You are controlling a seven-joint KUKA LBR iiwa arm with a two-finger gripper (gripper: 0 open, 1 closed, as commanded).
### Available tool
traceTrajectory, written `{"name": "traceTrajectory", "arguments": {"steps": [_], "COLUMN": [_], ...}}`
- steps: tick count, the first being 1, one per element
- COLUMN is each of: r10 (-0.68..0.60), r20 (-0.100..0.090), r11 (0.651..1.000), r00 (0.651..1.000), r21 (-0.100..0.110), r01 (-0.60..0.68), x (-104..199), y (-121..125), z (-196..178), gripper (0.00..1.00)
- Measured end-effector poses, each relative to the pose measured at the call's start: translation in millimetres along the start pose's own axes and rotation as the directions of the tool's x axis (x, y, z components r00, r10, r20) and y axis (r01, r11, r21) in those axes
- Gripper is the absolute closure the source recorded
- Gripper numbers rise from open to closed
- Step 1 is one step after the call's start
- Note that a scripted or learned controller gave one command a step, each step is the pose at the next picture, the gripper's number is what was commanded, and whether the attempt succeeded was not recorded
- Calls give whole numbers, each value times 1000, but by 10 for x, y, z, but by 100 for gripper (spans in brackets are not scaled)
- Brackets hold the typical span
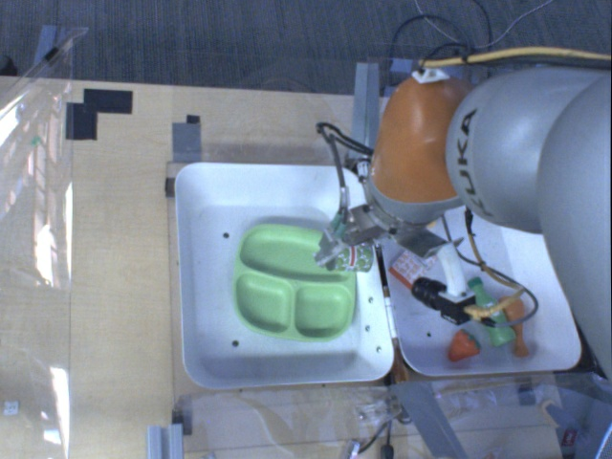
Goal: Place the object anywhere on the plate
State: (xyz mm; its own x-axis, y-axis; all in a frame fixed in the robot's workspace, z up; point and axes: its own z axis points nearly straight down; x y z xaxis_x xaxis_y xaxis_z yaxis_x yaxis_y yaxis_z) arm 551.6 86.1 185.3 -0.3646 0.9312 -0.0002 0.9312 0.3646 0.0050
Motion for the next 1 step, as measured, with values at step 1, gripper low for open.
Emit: {"name": "traceTrajectory", "arguments": {"steps": [1], "r10": [1], "r20": [0], "r11": [1000], "r00": [1000], "r21": [0], "r01": [-1], "x": [-5], "y": [-1], "z": [0], "gripper": [0]}}
